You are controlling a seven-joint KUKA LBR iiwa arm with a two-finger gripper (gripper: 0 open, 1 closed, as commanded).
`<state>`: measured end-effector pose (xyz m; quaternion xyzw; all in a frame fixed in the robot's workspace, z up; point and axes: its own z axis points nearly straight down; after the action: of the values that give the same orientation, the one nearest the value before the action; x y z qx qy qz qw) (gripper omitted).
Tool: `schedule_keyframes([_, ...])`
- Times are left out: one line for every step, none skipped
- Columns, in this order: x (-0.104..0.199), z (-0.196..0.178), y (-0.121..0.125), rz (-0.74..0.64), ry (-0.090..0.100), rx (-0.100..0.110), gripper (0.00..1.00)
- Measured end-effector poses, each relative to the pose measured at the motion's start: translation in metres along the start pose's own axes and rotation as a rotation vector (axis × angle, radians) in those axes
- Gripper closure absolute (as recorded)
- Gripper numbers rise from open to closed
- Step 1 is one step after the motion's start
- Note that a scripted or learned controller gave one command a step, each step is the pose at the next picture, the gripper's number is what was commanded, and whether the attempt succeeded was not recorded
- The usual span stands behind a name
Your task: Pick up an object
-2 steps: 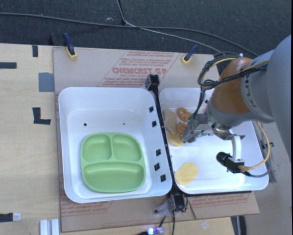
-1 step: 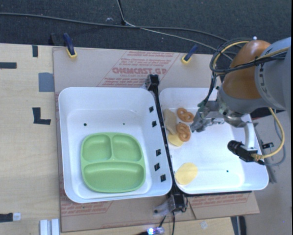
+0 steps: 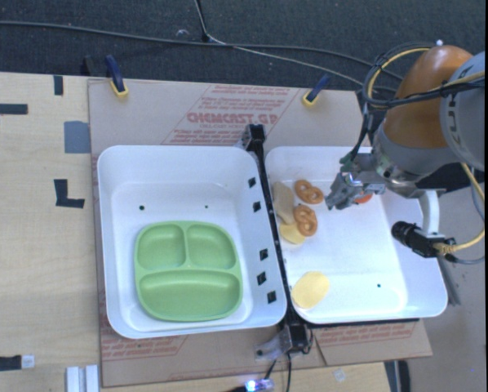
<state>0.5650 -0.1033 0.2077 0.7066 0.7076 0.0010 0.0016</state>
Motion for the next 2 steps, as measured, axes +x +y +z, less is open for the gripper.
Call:
schedule_keyframes([0.000,-0.053,0.001,0.000,0.000,-0.001,1.00])
schedule_keyframes([0.056,-0.050,0.015,-0.005,0.002,0.004,1.00])
